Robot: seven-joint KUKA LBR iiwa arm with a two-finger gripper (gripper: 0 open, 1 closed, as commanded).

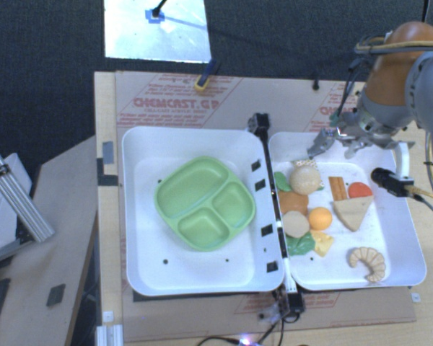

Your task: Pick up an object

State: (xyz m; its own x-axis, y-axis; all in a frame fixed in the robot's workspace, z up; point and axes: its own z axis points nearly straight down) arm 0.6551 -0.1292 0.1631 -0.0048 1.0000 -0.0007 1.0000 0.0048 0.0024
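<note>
My gripper (338, 145) hangs over the back part of the right bin (404, 265), just behind the food pieces. It is open, its fingers (320, 145) spread with nothing between them. Below it lie a beige round bun (305, 179), a brown cracker stick (338, 188), a red slice (359, 190) and a tan wedge (352, 213). Nearer the front are an orange ball (320, 218), a pale round piece (296, 225), a green leaf (299, 246), a yellow chunk (322, 244) and a croissant (368, 262).
The left bin (141, 265) holds a green divided plate (204, 202). A black-clipped divider (268, 193) joins the two bins. A black part on a cable (390, 181) sits over the right bin's right side. A shiny square panel (157, 20) lies beyond the bench.
</note>
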